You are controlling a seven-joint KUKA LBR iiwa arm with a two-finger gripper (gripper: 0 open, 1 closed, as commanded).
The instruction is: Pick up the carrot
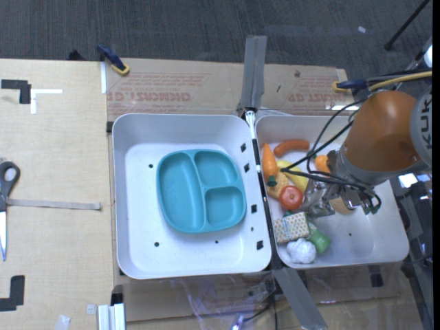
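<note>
Orange carrot (268,162), lying against the right bin's (385,249) left wall, just beyond a red tomato (291,196). Likely light, stiff, smooth plastic; best pinched across the thick middle. Gripper (323,201) low, right of the tomato; grip state impossible to tell.

plastics, cardboard and wood grain

the two white bins (130,205) look like smooth, slightly glossy plastic. the teal divided plate (201,191) is smooth plastic with a soft sheen. the carrot (268,162) looks like glossy toy plastic, as does the tomato (291,196). the bench top (55,150) shows pale matt wood grain, with brown matt cardboard (179,88) behind the bins. the arm's orange band (381,133) is smooth and satin.
</note>
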